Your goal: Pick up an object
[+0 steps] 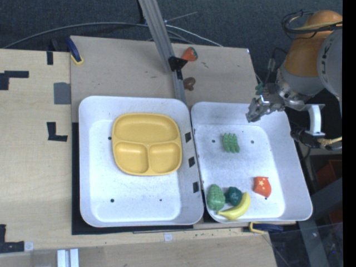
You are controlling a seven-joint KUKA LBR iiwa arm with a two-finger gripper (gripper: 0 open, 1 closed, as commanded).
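Green ridged toy (231, 143) lying below-left of gripper (255, 114), apart, bare floor around; finger state indeterminable; poised over bin's (278, 121) upper rim.

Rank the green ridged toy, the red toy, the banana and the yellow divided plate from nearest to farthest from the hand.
1. Green ridged toy, upper middle of the right bin, just below the hand.
2. Red toy, right bin's lower right.
3. Banana, right bin's bottom edge.
4. Yellow divided plate, left bin.
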